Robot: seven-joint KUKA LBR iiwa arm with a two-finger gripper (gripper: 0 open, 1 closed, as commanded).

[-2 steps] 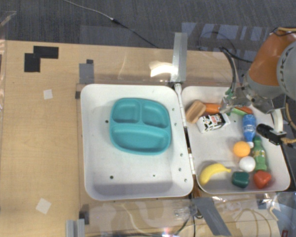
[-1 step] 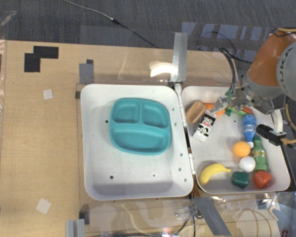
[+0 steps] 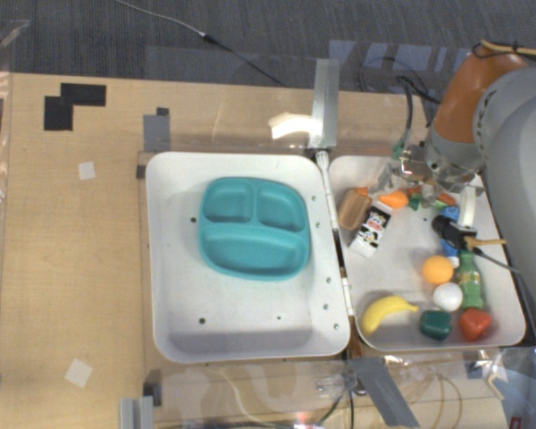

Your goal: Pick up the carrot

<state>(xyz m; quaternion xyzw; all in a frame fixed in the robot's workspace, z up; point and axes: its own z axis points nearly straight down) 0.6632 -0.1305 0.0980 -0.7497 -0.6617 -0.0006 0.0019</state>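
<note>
Right bin [image 3: 509,329] — claw [image 3: 417,179] just above carrot [image 3: 395,200]

Bright, even overhead light; glare streak on the clear panel [image 3: 290,128] left of the gripper [image 3: 417,184], soft shadows, slight blur

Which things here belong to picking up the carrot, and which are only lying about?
For the job:
- small orange carrot in the right white bin
- the arm's hand, just above it

Lying about:
- teal divided plate
- yellow banana
- orange ball
- white ball
- red tomato
</note>
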